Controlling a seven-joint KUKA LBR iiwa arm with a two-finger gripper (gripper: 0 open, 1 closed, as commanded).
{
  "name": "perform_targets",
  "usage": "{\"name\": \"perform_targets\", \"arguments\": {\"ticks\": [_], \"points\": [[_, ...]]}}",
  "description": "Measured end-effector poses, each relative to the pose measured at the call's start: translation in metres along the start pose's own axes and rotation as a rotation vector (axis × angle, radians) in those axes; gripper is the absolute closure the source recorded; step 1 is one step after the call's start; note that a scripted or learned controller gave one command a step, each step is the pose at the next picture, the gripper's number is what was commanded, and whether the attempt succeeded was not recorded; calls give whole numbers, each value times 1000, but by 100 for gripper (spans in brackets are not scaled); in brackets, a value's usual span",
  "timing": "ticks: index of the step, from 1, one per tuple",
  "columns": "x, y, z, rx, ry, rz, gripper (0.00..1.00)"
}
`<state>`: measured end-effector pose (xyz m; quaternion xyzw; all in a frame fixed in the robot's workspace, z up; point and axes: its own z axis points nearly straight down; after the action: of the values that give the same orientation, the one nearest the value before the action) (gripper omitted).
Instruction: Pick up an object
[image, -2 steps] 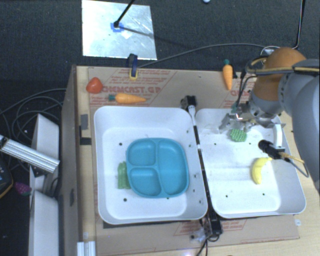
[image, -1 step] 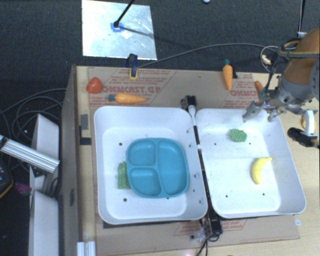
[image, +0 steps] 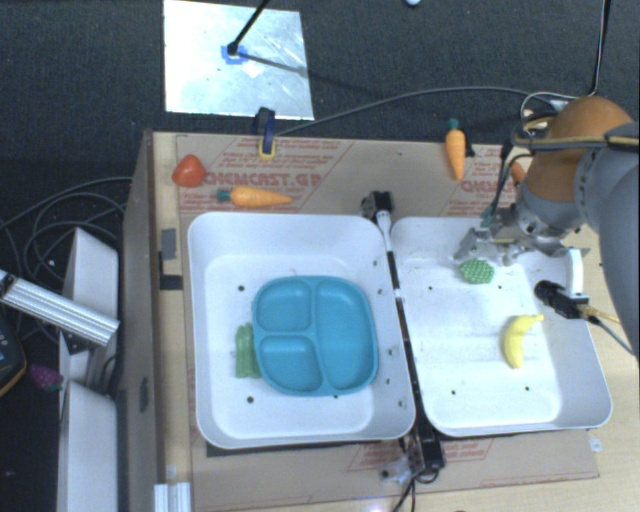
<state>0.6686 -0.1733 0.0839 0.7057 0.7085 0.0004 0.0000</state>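
Green and knobbly, a small ball (image: 476, 270) lies in the right bin (image: 560, 400), directly under the gripper (image: 487, 247) and seemingly touching its tips. Whether the fingers are spread or closed cannot be told, nor whether they grip the ball. A banana (image: 517, 339) lies below the gripper, nearer the camera, well apart from it. To its left, in the left bin (image: 215, 300), sits a blue tray (image: 315, 335) with a green block (image: 245, 352) at its far side.

Two white bins (image: 300, 235), one blue tray (image: 314, 334), two carrots (image: 258, 197), one banana (image: 517, 339), one green ball (image: 476, 270)
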Motion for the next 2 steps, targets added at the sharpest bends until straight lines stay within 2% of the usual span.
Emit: {"name": "perform_targets", "arguments": {"ticks": [1, 2], "points": [[51, 1, -1, -2, 0, -1, 0], [-8, 1, -59, -4, -3, 2, 0]]}}
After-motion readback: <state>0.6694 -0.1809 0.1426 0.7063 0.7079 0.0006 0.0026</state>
